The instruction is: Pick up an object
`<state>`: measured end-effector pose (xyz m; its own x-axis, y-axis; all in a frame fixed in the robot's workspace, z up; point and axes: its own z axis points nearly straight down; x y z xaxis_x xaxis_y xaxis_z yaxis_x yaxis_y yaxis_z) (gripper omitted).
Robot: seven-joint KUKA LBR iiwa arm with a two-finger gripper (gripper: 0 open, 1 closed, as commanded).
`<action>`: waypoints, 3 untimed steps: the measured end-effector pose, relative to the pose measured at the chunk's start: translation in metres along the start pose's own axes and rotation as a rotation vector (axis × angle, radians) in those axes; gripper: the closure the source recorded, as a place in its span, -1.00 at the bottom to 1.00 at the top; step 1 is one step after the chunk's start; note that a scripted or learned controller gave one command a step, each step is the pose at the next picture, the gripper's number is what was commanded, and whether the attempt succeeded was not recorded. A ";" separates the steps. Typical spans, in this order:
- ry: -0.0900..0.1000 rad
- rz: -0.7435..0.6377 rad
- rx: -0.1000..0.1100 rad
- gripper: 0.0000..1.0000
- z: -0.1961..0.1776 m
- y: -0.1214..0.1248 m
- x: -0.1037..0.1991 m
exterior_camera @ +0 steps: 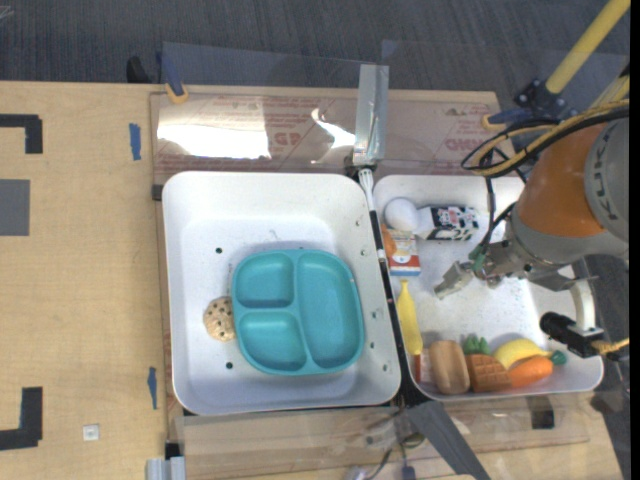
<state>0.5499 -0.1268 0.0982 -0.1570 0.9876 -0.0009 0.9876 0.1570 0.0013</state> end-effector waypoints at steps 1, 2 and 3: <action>-0.002 -0.150 -0.003 -1.00 0.012 0.067 0.009; 0.000 -0.147 0.000 -1.00 -0.015 -0.008 0.002; 0.002 -0.150 0.002 -1.00 -0.013 -0.008 0.004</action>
<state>0.5411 -0.1239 0.1117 -0.3024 0.9532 0.0007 0.9532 0.3024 -0.0005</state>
